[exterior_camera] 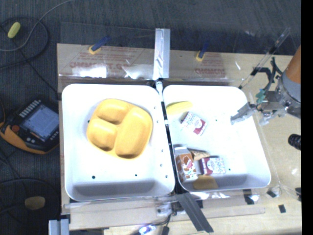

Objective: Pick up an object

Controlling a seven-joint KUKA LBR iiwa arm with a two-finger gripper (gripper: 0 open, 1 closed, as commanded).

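Dark grey carpet surrounded my bench, with a black cable looping across it, a yellow thing (13,30) lying up in the far left corner and an orange-edged teach pendant (32,127) parked on the floor to the left. On the bench sat the two white bins side by side, with a metal bar (162,53) sticking up behind the seam between them and a couple of blue-and-yellow clamps (98,45) along the back board.

Left bin (73,180) had one big yellow plastic tray (119,128) in it, the lumpy three-compartment kind, lying upside down near the middle.

Right bin (249,155) was where the small stuff was. A pale yellow piece (178,106) sat at the back left corner, right against the divider. Just in front of it was a small white packet with a dark red label (194,123), tilted. Down at the front, a cluster: a brown snack packet (186,166) touching a white-and-red packet (212,166), with a flat tan piece (206,182) against the front wall.

My gripper (240,115) was over the right bin's back right corner, well apart from all of it, with nothing between the fingers. Whether the fingers were spread or closed, I honestly couldn't tell from that angle.
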